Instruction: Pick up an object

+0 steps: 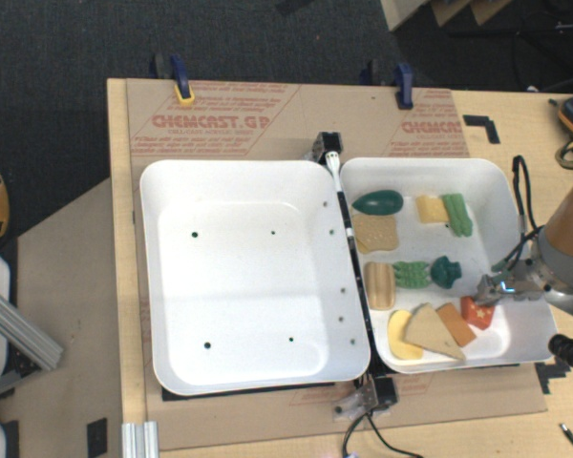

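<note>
Reaching in low from the right edge of the right bin, gripper hovering just above a small glossy red piece beside an orange wedge and tan slab, apparently targeting that crowded corner; jaw state impossible to tell, nothing visibly held.

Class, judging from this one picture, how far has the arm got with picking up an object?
Done: the gripper has reached the right bin and sits low beside the red piece. In hand: nothing visibly held. Left: grasp and lift; the items lie in that bin, like the green oval.
</note>
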`<state>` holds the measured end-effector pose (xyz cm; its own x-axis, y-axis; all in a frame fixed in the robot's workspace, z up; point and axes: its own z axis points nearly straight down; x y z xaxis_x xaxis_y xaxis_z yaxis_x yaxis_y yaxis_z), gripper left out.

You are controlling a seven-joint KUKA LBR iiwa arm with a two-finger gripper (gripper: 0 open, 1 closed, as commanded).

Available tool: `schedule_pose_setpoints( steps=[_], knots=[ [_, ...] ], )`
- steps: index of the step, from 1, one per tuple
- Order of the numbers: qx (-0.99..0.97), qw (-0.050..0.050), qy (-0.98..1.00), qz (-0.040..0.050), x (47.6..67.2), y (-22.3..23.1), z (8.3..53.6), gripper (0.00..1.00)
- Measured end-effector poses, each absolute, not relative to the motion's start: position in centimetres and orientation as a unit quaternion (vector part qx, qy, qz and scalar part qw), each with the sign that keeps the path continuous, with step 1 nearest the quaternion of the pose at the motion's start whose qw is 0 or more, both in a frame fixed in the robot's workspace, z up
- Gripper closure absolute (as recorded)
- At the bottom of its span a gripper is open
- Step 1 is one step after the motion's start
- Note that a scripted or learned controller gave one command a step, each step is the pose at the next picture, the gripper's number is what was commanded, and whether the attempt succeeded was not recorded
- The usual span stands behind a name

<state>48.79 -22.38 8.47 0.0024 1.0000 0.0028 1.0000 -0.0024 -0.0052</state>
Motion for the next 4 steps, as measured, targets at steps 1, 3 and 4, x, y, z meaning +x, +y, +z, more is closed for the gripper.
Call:
schedule_pose_setpoints(
  steps=[1,3,4],
  knots=[
    [-0.704,-0.003,-0.710,-0.0028,48.6,-13.6,23.8,1.00],
    [-0.705,-0.006,-0.709,-0.0040,64.7,-11.7,8.6,1.00],
    [-0.707,-0.002,-0.708,-0.0009,66.8,-13.4,8.5,1.00]
  ],
)
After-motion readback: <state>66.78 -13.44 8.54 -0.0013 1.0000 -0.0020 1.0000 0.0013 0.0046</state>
